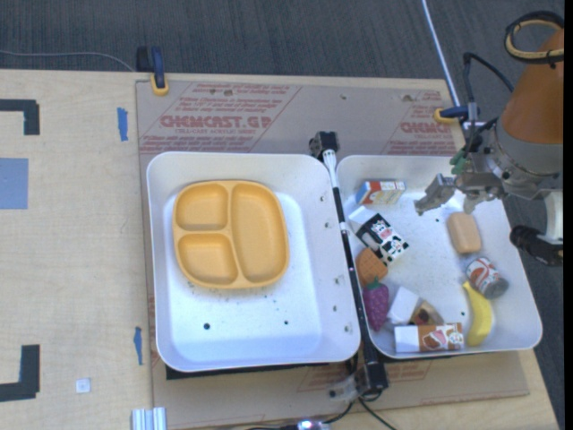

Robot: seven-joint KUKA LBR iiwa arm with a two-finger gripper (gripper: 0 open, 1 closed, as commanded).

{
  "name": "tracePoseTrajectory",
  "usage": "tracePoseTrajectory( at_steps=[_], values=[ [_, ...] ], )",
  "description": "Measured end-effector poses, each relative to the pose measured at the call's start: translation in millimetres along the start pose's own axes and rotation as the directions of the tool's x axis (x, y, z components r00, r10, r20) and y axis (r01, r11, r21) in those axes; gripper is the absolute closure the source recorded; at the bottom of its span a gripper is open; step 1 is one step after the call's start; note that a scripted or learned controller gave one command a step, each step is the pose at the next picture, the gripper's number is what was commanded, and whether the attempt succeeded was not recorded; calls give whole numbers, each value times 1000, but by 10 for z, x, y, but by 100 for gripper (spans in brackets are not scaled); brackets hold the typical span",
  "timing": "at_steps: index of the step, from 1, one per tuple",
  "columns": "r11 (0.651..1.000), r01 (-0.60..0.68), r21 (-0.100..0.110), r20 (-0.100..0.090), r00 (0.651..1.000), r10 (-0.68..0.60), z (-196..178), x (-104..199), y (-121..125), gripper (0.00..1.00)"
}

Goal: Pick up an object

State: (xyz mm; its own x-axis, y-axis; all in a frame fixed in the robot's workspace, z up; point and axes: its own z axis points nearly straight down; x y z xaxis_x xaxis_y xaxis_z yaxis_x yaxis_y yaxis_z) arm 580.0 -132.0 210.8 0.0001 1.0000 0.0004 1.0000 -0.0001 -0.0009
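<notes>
Two-finger gripper point(452, 195) hangs over the upper part of the right white bin point(515, 267), fingers spread apart w/ nothing between them. Grey arm w/ orange band point(533, 106) comes in from the right edge above it.

Landmark = tan rounded block point(464, 234), just below the gripper, apart from the fingertips. Right-below the block: small red/silver can point(485, 277) on its side. Below that: yellow banana point(479, 312), near the bin's lower right corner. Left of the block: black/white cow-pattern carton point(383, 236), tilted; up-left of the block, small red/white box point(380, 189). Low-left of the block: orange lump point(371, 266), purple grape-like piece point(377, 305), white box w/ red-brown print point(430, 337), all crowded along the bin's left and bottom walls.

Far left of the block: left white bin point(304, 330) holding a yellow three-compartment plastic plate point(231, 233).
</notes>
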Motion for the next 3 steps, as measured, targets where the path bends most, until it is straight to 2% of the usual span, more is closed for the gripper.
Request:
tracePoseTrajectory(
  at_steps=[1, 2, 3],
  values=[
    [1000, 1, -2, 1, 1000, -1, 1057, -788, 147, 0],
    [1000, 0, -5, 3, 1000, 0, 1228, -601, 70, 0],
    [1000, -1, -12, 9, 1000, 1, 1111, -624, 85, 100]
  ],
)
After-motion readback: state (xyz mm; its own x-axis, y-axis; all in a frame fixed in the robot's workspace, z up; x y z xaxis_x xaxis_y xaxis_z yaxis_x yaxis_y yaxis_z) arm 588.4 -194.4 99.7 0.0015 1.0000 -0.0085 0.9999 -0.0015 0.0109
